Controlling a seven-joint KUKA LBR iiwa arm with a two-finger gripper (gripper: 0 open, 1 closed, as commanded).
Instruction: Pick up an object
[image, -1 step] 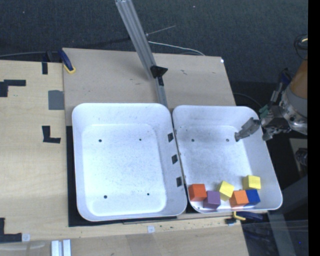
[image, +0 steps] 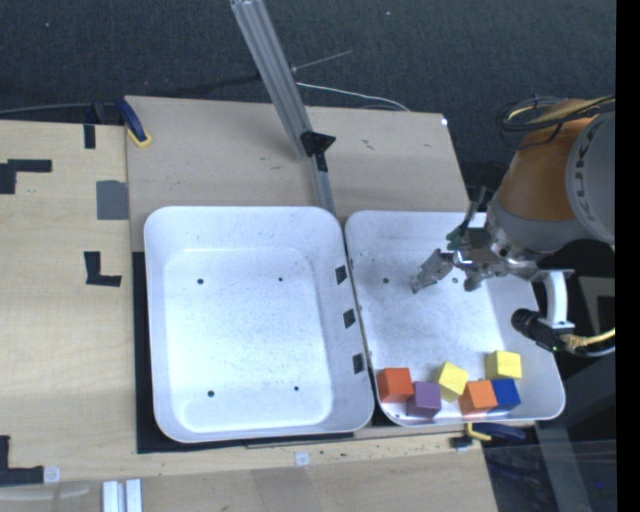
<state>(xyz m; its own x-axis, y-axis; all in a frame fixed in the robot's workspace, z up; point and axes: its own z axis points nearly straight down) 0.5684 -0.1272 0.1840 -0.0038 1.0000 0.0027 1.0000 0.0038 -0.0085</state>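
We see the gripper (image: 432, 275) hanging over the bare middle of the right bin (image: 400, 240), and we cannot tell how it is set because it looks too small and dark, but nothing is caught in it. The blocks sit well apart from it, down at about five o'clock along the bin's near edge: an orange block (image: 395, 383), a purple block (image: 427, 397), a tilted yellow block (image: 453, 378), another orange block (image: 478, 396) touching a blue block (image: 506, 394), and a second yellow block (image: 505, 363) just above the blue one. At nine o'clock from the gripper lies the left bin (image: 165, 240).
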